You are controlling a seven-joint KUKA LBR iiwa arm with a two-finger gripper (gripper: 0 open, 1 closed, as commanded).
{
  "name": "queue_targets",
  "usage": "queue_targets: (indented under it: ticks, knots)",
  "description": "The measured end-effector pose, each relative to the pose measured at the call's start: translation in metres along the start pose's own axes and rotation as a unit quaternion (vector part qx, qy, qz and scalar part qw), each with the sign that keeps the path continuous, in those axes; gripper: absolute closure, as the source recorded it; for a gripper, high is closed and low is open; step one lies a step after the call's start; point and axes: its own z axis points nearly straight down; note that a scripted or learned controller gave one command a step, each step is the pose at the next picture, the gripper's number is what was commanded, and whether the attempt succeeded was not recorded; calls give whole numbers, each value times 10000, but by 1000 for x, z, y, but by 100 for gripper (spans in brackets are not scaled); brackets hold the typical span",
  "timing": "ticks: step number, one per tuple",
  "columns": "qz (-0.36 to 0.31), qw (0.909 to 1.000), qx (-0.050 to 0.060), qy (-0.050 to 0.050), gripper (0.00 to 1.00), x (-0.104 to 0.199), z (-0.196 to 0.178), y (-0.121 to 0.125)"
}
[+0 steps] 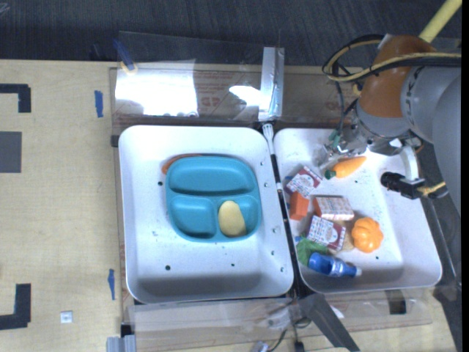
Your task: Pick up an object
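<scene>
The right bin (418,266) holds several small objects. An orange carrot-shaped piece (346,167) lies near its far side. Closer in are a red and white carton (303,181), a second carton (333,207) and a third (325,232). An orange pumpkin-like toy (366,235) and a blue bottle (331,265) lie toward the front. My gripper (338,147) hangs low at the bin's far side, just above and left of the carrot piece, under the grey arm with its orange band (392,72). I see nothing held in it.
The left bin (146,255) carries a blue divided plate (192,204) with a yellow egg-shaped item (231,218) in one section. A clear plastic panel (190,86) stands behind the bins. Cables (352,53) loop beside the arm.
</scene>
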Motion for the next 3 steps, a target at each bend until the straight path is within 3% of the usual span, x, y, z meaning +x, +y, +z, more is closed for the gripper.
queue_targets:
  ticks: [1, 2, 3]
  knots:
    - [199, 9998, 6, -7, 100, -49, 1, -11]
    - [1264, 9920, -4, 7, 100, 35, -2, -74]
    - [1271, 9919, -1, 11, 0, 34, -1, -75]
